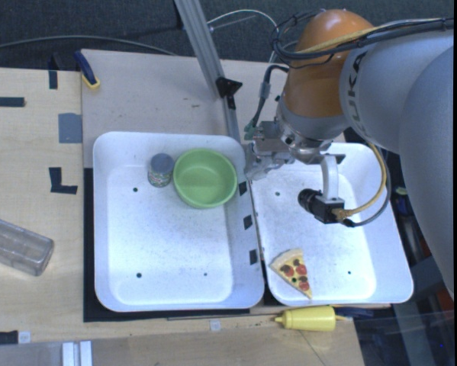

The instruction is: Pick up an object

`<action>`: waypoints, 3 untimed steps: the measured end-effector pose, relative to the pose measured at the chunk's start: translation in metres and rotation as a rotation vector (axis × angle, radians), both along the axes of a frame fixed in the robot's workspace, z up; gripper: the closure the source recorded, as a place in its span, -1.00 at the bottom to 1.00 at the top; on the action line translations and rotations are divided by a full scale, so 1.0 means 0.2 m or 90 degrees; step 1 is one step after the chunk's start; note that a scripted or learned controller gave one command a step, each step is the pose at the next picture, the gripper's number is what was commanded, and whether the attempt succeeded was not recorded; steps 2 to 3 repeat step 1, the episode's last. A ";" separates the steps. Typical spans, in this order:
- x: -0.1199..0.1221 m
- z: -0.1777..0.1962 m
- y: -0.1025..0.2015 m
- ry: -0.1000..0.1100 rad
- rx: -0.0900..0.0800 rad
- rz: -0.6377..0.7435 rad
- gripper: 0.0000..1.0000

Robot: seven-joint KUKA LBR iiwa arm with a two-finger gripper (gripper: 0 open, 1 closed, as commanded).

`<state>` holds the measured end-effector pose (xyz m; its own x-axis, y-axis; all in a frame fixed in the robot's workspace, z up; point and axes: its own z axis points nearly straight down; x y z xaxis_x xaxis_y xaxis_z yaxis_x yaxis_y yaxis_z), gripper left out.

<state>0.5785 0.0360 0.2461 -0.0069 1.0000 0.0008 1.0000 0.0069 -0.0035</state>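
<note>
Bins are sitting side by side mid-frame: the left bin (114, 280) is holding a green bowl (205, 178) and a small grey can (160, 170) near its upper edge. A pizza slice (293, 269) is lying at the right bin's (381, 280) lower left, while the gripper (260, 158) is hovering over the divider at upper centre.

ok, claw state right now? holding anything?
Claw: cannot be told. It sits by the divider between the two bins, under the wrist, beside the green bowl. No object is seen in it.
</note>
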 end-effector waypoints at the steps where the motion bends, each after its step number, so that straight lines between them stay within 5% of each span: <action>1: 0.07 -0.08 0.24 -0.001 0.000 0.000 1.00; 3: 0.07 -0.08 0.24 -0.001 0.000 0.000 1.00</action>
